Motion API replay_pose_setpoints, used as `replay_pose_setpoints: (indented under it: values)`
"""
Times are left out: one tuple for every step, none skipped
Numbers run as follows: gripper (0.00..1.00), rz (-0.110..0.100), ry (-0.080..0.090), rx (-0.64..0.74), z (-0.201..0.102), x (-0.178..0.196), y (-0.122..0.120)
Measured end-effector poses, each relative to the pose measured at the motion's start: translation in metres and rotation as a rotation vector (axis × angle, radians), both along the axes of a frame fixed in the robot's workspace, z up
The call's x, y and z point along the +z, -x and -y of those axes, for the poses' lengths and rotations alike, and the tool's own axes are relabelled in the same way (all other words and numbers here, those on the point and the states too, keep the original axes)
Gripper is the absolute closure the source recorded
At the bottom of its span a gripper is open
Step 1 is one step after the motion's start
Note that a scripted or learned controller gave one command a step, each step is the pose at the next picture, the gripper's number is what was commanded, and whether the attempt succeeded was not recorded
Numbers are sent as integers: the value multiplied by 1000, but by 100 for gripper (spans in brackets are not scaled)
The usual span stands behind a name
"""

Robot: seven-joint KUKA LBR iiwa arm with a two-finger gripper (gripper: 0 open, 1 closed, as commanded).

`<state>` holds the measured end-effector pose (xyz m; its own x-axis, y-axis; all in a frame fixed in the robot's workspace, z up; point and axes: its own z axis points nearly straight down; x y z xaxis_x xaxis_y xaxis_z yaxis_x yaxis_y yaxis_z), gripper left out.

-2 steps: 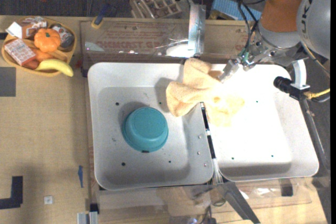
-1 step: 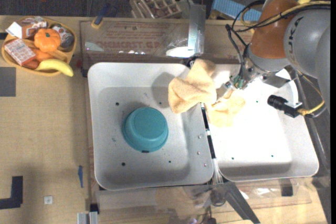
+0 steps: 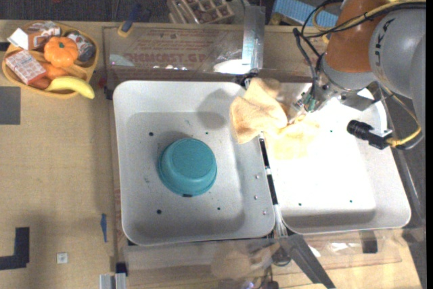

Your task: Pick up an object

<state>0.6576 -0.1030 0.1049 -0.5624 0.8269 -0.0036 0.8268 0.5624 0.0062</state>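
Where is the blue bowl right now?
The blue bowl sits upside down near the middle of the left bin, below and left of the tan cloth that drapes over the divide between the bins.

I count two white bins, the left bin (image 3: 135, 105) and the right bin (image 3: 352, 193), standing side by side. In the left bin there is one teal bowl (image 3: 188, 166), turned upside down. There is one pale yellow cloth (image 3: 260, 115), and it lies over the border between the two bins. Outside the bins, at the far left corner of the bench, I see one yellow basket (image 3: 20, 74). In it I count one banana (image 3: 71, 86), one small orange pumpkin (image 3: 61, 51) and some small boxes, whose number I cannot tell exactly.
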Motion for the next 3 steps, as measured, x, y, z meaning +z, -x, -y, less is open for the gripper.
replay_pose_setpoints:
  values:
    - [100, -2, 3, 290, -4, 43, -10]
    - [100, -7, 1, 651, -9, 49, 18]
    - [100, -5, 2, -94, -33, 79, -3]
